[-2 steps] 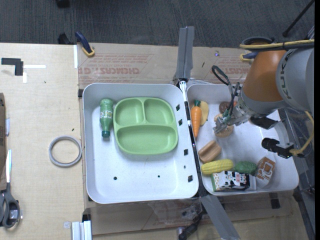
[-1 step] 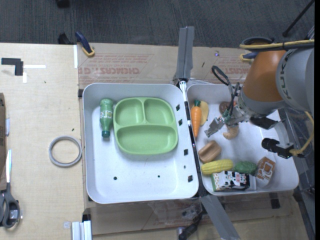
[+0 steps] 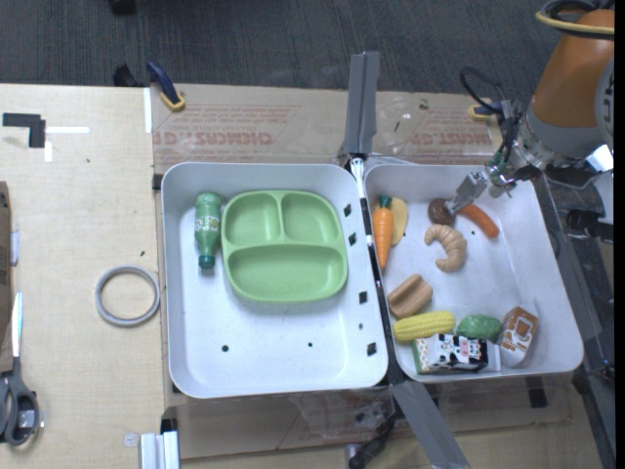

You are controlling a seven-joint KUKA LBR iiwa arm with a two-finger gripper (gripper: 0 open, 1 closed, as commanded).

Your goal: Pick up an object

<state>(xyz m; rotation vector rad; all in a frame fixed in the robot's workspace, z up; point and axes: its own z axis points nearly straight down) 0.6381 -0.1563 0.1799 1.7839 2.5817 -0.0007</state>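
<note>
Wooden bench under a slanted overhead view, with two shallow white bins side by side on it and dark carpet beyond; in the right bin (image 3: 547, 262), near its back wall, sits a small dark brown round object (image 3: 438, 210), and the gripper (image 3: 457, 201) reaches down at a slant from the right so that its tip is touching or just above that object, though whether the tool is released or clenched cannot be told from this angle, and nothing can be seen grasped in it. Just right of the tip lies a red-orange sausage (image 3: 481, 222), and just in front of the brown object lies a croissant (image 3: 449, 247). Along the bin's left wall lies a carrot (image 3: 382, 233) with a yellow banana (image 3: 399, 219) tucked beside it. Toward the front are a hot dog (image 3: 409, 294), a corn cob (image 3: 423, 325), a green vegetable (image 3: 479, 326), a cow-patterned carton (image 3: 451, 353) and an orange and white packet (image 3: 519, 332). The left bin (image 3: 273, 360) holds a green divided plate (image 3: 285, 244) with a green bottle (image 3: 206, 229) just beside it on the left. Out on the bench, well apart from the bins, lie a ring of tape (image 3: 127, 294) and scissors (image 3: 18, 405), and a sheet of cardboard (image 3: 244, 125) lies behind the bins
</note>
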